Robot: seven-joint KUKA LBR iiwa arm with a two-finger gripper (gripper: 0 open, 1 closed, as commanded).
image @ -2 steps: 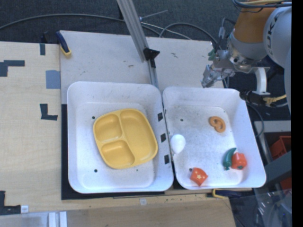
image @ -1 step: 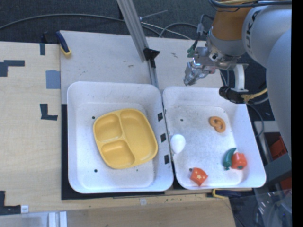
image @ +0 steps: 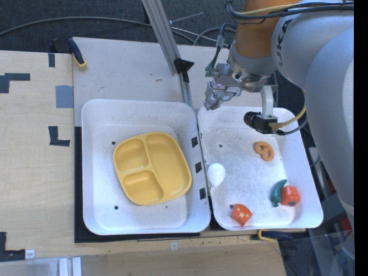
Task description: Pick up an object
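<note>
Though the gripper (image: pixel 211 101) hangs over the right bin's (image: pixel 305 211) far corner, fingers unreadable, the white egg (image: pixel 216 173) by the divider looks light, smooth, slippery; grip its middle.

- 2 bins sit side by side on the worktop (image: pixel 34 171), their inner walls touching.
- The left bin (image: pixel 95 154) holds a divided tray (image: pixel 152 168), near its middle.
- The right bin (image: pixel 253 211) holds 4 things, all apart: an egg (image: pixel 216 174) against its left wall, a pretzel (image: pixel 264 150) to the right and farther back, a strawberry (image: pixel 241 214) at the front, a pepper (image: pixel 286 194) near the front right corner.
- My gripper (image: pixel 213 101) hangs over the right bin's back left corner.
- A clamp (image: pixel 77 53) lies behind the left bin.
</note>
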